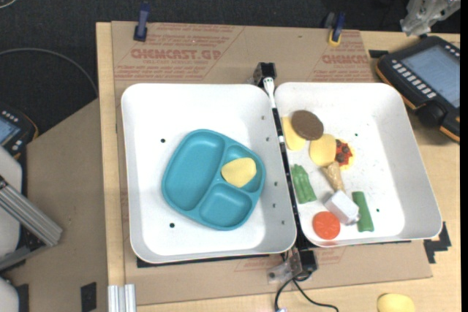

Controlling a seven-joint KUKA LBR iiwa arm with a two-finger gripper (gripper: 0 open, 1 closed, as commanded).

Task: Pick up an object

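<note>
Picking red round piece [326,225] as my target, near front edge of right bin [395,109], touching grey block [342,206]. Looks light, stiff, smooth, may slip; I'd pinch across its middle. Gripper state: cannot tell, arm not over bins

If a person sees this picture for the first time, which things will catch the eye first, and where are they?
The blue divided plate in the left bin stands out most, with a yellow piece in one of its compartments. The right bin holds a cluster of small toy foods, among them a brown disc and a red-orange round piece.
</note>
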